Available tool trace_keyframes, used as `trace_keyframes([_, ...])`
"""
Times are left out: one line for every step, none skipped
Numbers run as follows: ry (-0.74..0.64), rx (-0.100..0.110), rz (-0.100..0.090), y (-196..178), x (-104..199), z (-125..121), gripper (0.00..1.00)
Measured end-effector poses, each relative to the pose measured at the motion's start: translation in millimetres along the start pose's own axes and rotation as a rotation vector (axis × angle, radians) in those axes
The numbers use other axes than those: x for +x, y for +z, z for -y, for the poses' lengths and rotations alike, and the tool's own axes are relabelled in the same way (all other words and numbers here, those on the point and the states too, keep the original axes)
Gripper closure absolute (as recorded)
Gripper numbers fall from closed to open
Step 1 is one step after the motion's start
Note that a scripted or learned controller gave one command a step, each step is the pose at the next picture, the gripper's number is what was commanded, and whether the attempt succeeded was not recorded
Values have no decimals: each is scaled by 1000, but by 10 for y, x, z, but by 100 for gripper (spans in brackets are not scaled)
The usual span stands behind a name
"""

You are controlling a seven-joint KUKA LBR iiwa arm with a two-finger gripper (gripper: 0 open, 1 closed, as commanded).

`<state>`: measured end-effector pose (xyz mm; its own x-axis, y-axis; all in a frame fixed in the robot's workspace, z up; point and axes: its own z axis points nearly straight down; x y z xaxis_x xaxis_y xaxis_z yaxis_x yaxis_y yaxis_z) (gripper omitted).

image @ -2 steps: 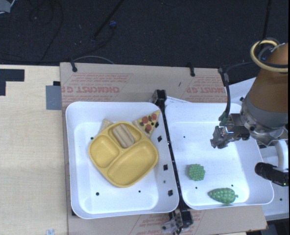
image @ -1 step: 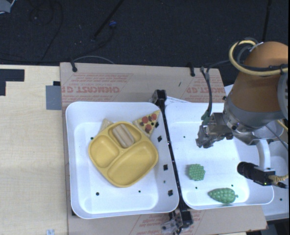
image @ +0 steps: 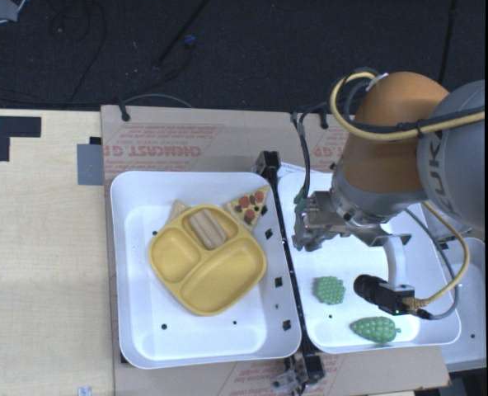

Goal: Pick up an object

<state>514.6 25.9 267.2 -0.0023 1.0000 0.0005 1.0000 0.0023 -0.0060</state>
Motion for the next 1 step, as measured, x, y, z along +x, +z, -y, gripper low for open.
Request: trace_keyframes([-1,1,0,198,444,15,100])
